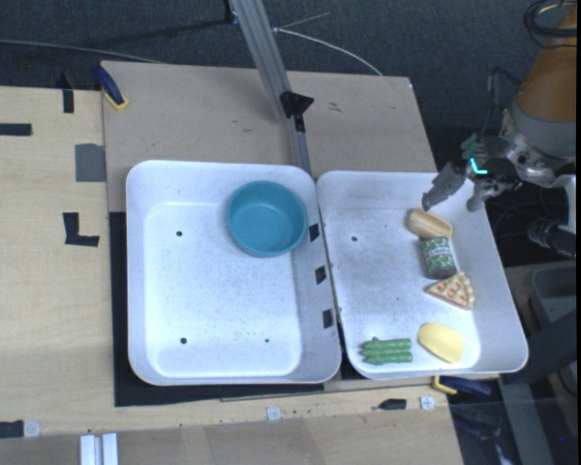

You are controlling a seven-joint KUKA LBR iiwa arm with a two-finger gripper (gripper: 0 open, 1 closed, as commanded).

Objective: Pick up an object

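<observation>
Two shallow white bins sit side by side on the counter (39,289), and the right bin (368,260) serves here as the landmark. The left bin (165,289) touches its left wall and holds a single blue bowl (266,218), upright, near that bin's far right corner. Inside the right bin, five small things lie along its right side. A tan bread roll (429,224) is farthest back. Just in front of it, touching or nearly so, lies a small green-and-white can (439,256) on its side. A pizza slice (453,291) lies just in front of the can, close to the bin's right wall. A yellow lemon-like piece (441,342) sits in the near right corner. A green bundle of beans (385,351) lies beside it, along the near wall. The bin's left half is bare speckled floor. The gripper (457,189) hangs over the far right corner of the right bin, just behind the bread roll. Its two fingers (438,191) are spread apart with nothing between them. The arm (547,95) stands beyond the bin's right wall.
</observation>
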